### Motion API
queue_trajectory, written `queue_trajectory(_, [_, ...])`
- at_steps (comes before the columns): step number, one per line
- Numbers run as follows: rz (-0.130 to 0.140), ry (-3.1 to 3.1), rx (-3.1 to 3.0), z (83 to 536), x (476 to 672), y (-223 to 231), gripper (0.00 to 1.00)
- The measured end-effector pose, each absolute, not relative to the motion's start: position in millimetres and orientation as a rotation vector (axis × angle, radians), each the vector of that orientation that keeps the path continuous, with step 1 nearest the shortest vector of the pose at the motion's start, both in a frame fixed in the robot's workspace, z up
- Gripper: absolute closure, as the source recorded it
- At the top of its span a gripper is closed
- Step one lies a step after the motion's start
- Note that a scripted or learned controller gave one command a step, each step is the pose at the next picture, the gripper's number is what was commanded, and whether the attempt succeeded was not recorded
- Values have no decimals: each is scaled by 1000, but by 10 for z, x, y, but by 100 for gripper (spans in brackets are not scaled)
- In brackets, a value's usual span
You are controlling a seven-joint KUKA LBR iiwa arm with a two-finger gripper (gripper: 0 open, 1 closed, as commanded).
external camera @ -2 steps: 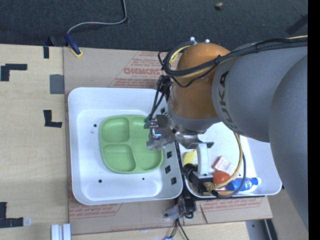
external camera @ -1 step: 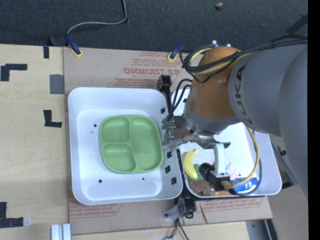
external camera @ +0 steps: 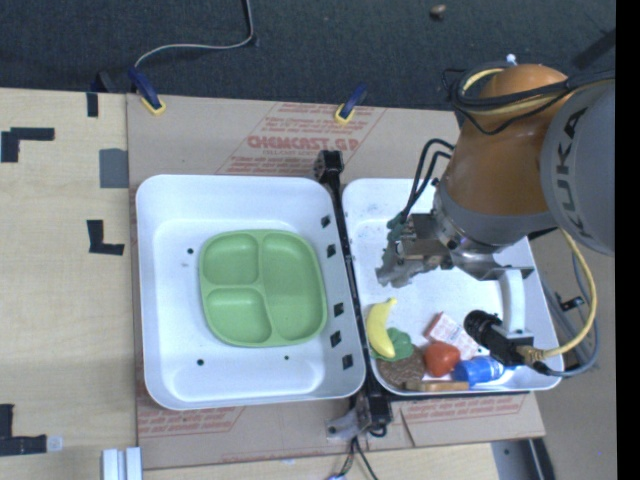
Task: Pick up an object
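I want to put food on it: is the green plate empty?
Empty. The green plate lies flat in the left bin, all its sections bare.

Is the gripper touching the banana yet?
Apart. The camera view shows bare white bin floor between the gripper and the banana below it.

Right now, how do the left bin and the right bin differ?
The left bin holds a single green divided plate lying flat; the right bin holds a cluster of small items, among them a yellow banana, at its near end. The gripper hangs over the right bin, not the left bin. Both are shallow and white.
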State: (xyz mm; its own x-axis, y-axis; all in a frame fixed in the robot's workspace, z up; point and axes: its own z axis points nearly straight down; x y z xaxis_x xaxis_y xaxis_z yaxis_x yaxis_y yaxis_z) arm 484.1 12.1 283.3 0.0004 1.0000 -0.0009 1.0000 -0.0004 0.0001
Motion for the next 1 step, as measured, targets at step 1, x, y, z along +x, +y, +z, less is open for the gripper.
queue_trajectory(1, [-5, 2225, 2221, 2223, 4952, 659, 100])
